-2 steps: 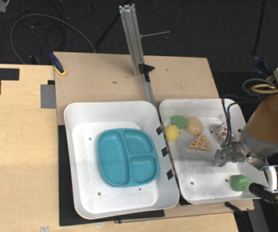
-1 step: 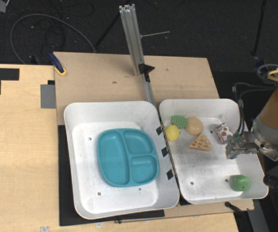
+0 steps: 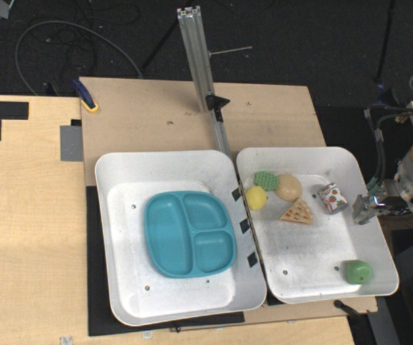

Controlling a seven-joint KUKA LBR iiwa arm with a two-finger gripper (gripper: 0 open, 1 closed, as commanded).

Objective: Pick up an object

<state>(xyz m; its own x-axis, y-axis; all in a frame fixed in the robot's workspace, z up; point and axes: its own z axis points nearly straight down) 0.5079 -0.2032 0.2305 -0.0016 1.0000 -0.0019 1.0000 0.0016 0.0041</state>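
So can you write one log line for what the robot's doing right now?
claw: at right bin edge | holding: nothing seen | nearest: red-white toy | teal tray: left bin

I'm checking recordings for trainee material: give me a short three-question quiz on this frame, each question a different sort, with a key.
1. True or false: the teal divided plate lies in the left bin.
2. Which item sits nearest the right bin's front right corner? A) yellow ball B) green block C) pizza slice toy
3. Fill in: the gripper is at the right bin's ____ rim.

Key: 1 true; 2 B; 3 right.
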